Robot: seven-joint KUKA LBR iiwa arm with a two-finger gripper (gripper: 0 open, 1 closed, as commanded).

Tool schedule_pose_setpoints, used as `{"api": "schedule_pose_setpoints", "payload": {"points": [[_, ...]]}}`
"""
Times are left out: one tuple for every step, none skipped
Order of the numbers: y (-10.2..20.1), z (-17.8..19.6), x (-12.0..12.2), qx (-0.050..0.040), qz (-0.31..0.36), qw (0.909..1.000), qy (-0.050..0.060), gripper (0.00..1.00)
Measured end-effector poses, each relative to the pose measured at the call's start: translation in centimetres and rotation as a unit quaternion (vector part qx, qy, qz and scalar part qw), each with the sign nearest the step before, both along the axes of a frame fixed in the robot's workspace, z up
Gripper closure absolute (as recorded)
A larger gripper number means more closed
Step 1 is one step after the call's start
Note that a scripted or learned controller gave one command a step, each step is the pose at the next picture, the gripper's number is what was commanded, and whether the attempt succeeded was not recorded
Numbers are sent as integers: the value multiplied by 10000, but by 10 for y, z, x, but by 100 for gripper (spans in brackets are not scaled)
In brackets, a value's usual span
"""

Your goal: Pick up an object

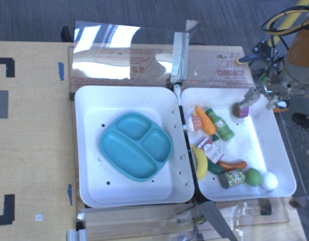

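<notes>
The hand (243, 109) sits over the upper part of the right bin (275, 134), near its far rim, reaching in from the right. How far it is open cannot be told. A small purple-pink piece shows at its tip; whether that piece is an object or part of the hand cannot be told.

Objects lie apart from the hand, toward the bin's left and near sides. An orange carrot (206, 122) lies beside a green bottle (220, 126), the two touching. Below them lies a red and white packet (212, 150), just beside a yellow banana (200, 162) that runs along the left wall. A red-orange sausage (233, 164) lies near the packet. At the near edge a small labelled can (233, 178) lies on its side, touching a green lime (253, 176), with a white ball (269, 181) just beside the lime.

The left bin (89, 114) holds a teal divided plate (136, 145) with three compartments, roughly central.

Both bins rest on the desk (28, 134); clear sheeting (124, 54) stands behind them.
</notes>
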State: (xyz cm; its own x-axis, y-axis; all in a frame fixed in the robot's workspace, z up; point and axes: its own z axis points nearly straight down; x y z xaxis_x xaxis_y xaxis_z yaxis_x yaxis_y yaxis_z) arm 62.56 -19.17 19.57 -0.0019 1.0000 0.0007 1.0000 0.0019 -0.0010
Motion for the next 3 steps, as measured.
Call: {"api": "schedule_pose_setpoints", "payload": {"points": [[88,-106,20,-9,-389,9992,-52,0],[89,-94,21,-6,-378,9993,-75,100],[160,-6,14,9,-399,9992,-53,100]]}}
